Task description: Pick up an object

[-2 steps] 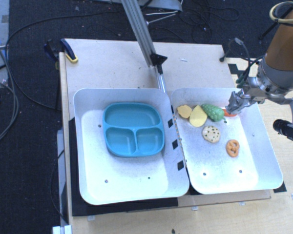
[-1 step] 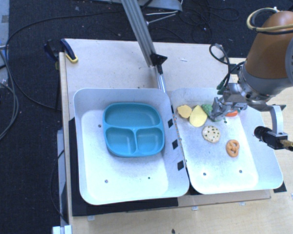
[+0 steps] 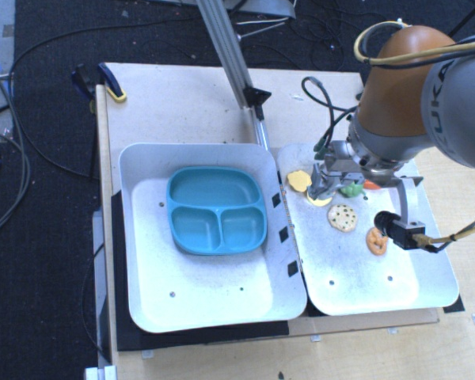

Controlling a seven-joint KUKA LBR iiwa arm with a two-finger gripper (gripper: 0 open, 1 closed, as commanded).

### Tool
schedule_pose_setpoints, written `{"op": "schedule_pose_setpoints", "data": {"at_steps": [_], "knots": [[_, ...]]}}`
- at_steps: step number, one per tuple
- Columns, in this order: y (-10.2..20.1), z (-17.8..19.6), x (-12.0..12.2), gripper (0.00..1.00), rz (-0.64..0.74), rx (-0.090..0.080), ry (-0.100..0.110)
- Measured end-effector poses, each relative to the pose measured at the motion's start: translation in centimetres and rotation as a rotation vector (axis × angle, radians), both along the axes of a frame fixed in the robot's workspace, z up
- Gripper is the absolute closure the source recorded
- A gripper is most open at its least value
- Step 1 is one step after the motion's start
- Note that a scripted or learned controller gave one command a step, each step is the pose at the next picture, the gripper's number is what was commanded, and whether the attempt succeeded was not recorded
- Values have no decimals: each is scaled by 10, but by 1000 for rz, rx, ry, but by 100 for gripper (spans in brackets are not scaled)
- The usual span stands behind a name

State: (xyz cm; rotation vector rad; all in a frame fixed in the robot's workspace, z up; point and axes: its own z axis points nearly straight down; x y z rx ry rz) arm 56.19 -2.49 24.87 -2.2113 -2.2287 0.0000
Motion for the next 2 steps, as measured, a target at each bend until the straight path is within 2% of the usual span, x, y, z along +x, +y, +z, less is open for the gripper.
{"op": "schedule_pose_setpoints", "data": {"at_steps": [2], "knots": [[113, -3, 10, 100, 0, 0, -2]]}}
